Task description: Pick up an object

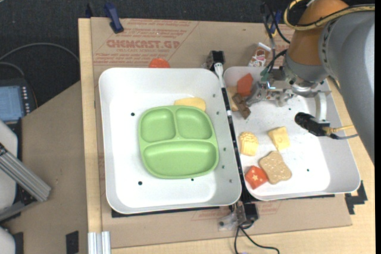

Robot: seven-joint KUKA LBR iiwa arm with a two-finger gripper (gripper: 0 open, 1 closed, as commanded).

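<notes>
The grey arm's fingers [247, 98] reach low into the far left corner of the right white bin [333, 178], beside an orange-red rounded toy [244, 84] and a small brown piece [242, 109] (whether they grip anything, I cannot tell). A green divided plate [177, 141] sits in the left white bin [119, 128].

Gripper [247, 97] low in right bin [333, 178] beside orange piece [244, 84]; green 3-part plate [177, 141] in left bin [119, 128].

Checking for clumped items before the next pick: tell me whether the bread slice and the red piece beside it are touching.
Touching. The camera view shows the bread slice lying against the red piece, no white bin floor between them.
</notes>
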